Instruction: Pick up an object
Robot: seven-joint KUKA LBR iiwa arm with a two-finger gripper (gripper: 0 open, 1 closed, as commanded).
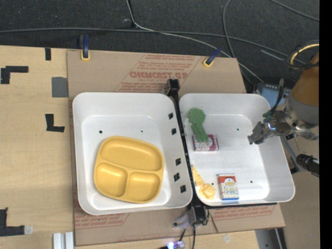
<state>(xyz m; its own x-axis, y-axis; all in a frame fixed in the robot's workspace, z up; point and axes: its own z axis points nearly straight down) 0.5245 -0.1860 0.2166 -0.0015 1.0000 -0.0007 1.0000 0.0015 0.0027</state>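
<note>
The right bin [259,113] holds a green brush-like object [197,121] lying over a small pink-and-white packet [205,143] near its left wall. A small red-and-white box [227,186] lies near the front edge, and a yellow object [204,187] sits in the front left corner. My gripper [258,136] hangs over the right side of this bin, well to the right of the green object, with nothing visible between its fingers.
The left bin [88,108] carries a yellow divided tray [128,168]. A black divider [178,139] runs between the bins. Cardboard [155,71] lies under both bins, with clamps at its far edge. Cables [249,14] trail behind.
</note>
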